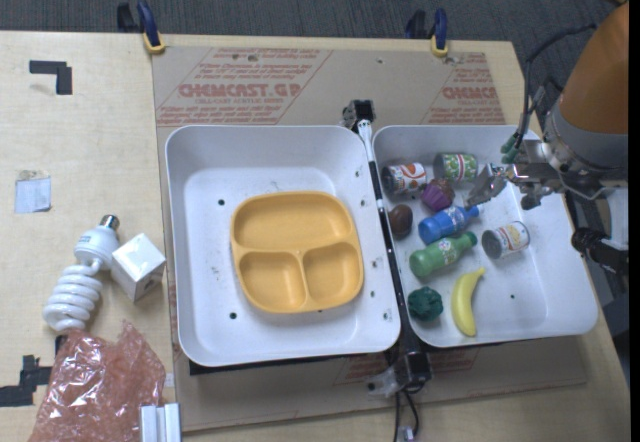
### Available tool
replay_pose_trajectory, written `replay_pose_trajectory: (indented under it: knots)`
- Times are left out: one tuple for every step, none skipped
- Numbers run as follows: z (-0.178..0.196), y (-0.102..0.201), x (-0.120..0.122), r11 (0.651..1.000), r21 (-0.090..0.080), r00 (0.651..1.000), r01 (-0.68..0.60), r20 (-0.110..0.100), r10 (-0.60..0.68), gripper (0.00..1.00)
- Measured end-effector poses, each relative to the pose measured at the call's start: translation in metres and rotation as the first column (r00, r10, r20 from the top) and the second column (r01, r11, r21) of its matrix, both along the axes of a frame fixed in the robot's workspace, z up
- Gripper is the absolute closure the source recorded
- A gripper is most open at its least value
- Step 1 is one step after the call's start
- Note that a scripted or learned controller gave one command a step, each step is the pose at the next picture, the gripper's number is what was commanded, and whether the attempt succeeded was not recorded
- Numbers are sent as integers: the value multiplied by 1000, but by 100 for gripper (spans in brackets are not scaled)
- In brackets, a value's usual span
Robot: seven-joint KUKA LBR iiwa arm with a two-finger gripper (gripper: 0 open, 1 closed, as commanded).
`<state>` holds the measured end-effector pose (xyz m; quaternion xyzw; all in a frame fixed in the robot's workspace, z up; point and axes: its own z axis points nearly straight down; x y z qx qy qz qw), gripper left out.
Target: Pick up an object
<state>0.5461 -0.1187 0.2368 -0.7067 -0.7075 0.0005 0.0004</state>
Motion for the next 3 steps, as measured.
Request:
replay_pose_trajectory:
  knots:
    - [-144, -13, -13, 1000, 0, 1000, 3, 1, -3, 0]
    - [-134, -14, -12, 1000, 0, 1000, 5, 4, -5, 100]
    - [-45, 67, -68, 1000, 0, 1000, 2, 2, -2, 100]
